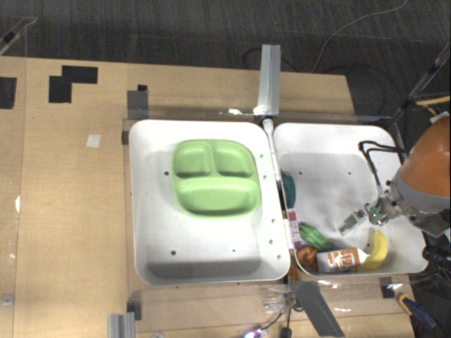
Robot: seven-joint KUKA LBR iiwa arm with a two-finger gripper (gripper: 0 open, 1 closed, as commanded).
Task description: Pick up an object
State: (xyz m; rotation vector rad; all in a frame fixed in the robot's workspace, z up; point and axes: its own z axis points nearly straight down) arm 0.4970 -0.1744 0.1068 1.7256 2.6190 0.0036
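Banana (378,248), bottle (341,260) — just beside claw (357,219).

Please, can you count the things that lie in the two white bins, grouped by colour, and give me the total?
Green: 3 - divided plate, dark green item by the divider, leafy green item
Yellow: 1 - banana
White with orange label: 1 - bottle
Reddish-brown: 1 - round item
Total: 6

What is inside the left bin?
The left bin holds one thing, a green divided plate, lying flat with three compartments, all bare. Whatever lies beneath the plate is covered by it. The bin's white floor shows around the plate.
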